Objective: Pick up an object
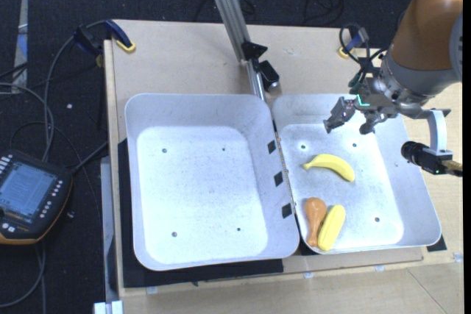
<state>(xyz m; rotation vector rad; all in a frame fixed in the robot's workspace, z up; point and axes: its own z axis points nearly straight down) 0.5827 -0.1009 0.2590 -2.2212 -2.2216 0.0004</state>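
A yellow banana [331, 166] lies near the middle of the right bin [390, 180]. At that bin's front left corner an orange drumstick-shaped toy [314, 219] rests against a yellow corn-like piece [331, 226]. My gripper [352, 119] hangs over the back of the right bin, above and slightly right of the banana. Its two dark fingers are spread apart with nothing between them.
The left bin [199, 180] sits beside the right one, their rims meeting along a line of black clips [280, 176]. A slanted metal post [232, 11] rises behind the bins. Clamps [118, 37] hold the bench's back corners. A teach pendant [26, 195] lies at far left.
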